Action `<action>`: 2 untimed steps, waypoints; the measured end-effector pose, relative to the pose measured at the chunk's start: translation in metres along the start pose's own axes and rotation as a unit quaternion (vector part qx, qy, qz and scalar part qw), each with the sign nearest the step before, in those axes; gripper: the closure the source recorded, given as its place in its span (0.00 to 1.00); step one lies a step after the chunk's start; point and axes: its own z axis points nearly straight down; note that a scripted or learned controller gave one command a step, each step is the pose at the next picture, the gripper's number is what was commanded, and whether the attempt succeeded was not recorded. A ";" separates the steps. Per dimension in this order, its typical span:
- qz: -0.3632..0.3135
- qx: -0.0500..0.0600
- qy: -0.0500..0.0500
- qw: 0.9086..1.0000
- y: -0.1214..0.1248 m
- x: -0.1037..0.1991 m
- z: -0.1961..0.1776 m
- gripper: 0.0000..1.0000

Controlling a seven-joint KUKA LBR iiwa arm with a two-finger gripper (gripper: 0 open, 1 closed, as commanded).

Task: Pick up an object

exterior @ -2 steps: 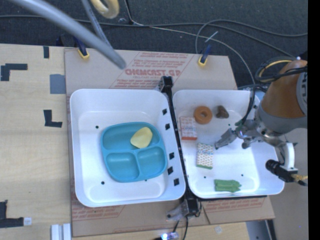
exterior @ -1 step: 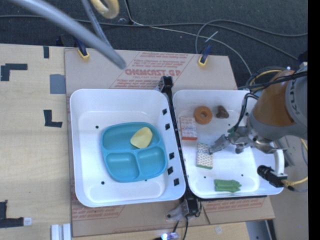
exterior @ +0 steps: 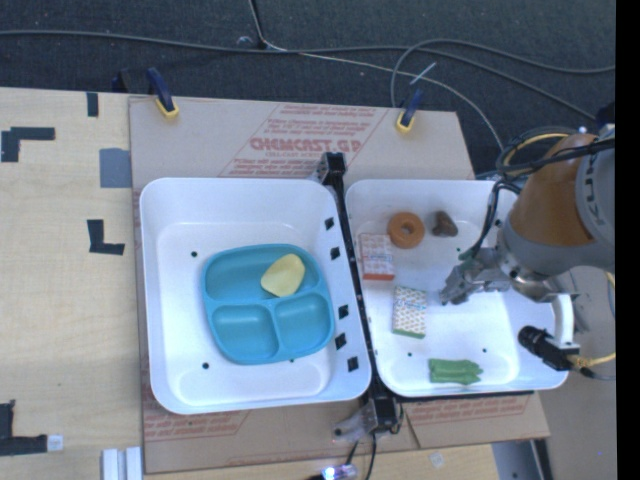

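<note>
White right bin [exterior: 500,313] holds the claw [exterior: 458,288] — grip state I cannot tell — with the checked packet [exterior: 410,311] just to its left, long axis running up-down.

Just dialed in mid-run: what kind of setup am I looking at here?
Most likely a lab bench for robot picking trials: two white bins sit on a cardboard sheet held by yellow clamps, with loose cables behind and small test items such as an orange ring.
</note>
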 end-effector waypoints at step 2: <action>0.001 -0.004 -0.001 1.000 -0.010 -0.006 -0.110 1.00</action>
